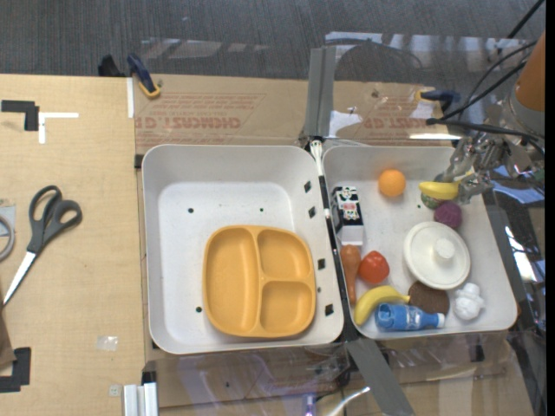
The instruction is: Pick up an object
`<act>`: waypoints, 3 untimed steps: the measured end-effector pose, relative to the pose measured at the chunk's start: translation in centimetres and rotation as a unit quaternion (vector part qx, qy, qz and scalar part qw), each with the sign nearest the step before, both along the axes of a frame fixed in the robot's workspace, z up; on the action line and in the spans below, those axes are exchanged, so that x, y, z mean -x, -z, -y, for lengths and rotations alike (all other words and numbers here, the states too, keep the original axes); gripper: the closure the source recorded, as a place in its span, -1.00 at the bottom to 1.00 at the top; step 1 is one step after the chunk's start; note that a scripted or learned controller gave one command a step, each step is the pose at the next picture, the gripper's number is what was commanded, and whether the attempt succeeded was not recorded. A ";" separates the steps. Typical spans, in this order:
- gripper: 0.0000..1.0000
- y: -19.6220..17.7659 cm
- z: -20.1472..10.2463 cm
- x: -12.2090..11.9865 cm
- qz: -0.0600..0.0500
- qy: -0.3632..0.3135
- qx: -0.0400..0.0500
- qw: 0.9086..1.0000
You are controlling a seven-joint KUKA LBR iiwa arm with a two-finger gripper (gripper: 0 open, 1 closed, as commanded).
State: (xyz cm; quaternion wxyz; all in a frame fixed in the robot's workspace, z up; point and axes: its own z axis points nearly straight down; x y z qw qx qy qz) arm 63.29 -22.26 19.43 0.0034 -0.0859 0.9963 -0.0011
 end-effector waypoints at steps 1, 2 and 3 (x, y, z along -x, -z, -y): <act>1.00 -8.4 -5.4 -2.8 0.000 0.016 -0.001 1.000; 1.00 -17.4 -1.5 -2.7 0.000 0.103 -0.001 0.995; 1.00 -18.3 -1.5 -2.8 0.002 0.103 -0.001 0.995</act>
